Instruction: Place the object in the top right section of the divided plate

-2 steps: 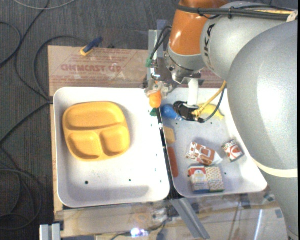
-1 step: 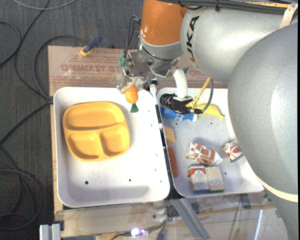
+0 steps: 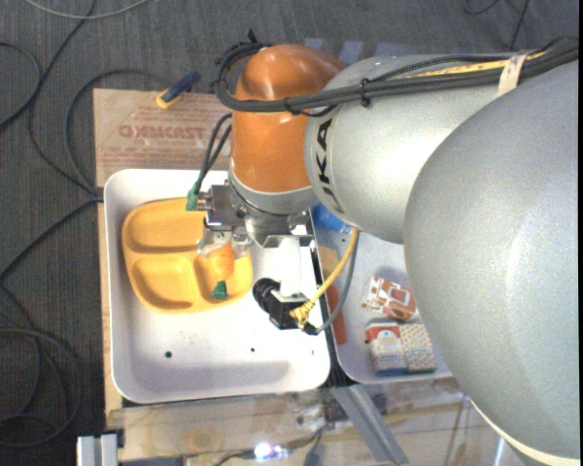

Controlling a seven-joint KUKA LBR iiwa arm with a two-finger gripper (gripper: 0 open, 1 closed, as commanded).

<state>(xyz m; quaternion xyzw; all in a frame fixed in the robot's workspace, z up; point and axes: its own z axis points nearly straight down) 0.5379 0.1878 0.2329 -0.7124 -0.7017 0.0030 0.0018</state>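
From the camera above the table, the grey arm with its orange band (image 3: pixel 272 115) fills the right and middle of the scene, reaching down into the left white bin (image 3: pixel 146 367). In that bin lies the yellow divided plate (image 3: pixel 165 255), toward the far left, with its ridges splitting it into sections. The claw (image 3: pixel 223 255) sits right over the plate's right edge, and a small orange object (image 3: pixel 220 260) shows under it with a bit of green beside it. I cannot tell whether the claw is wide, narrow or gripping that piece; the wrist body hides the tips. The object seems to be at the plate's right side, over or in the right-hand section, though whether it rests on the plate or hangs above I cannot say.

The right bin (image 3: pixel 369 367) holds a few small printed packets (image 3: pixel 396 333) and a blue item (image 3: pixel 332 223) half hidden by the arm.

By my judgement, the step in hand is setting the piece into the correct section. To do it well, the claw should centre over that section, clear of the ridges, come low before letting go, then lift straight up so the plate is not nudged.
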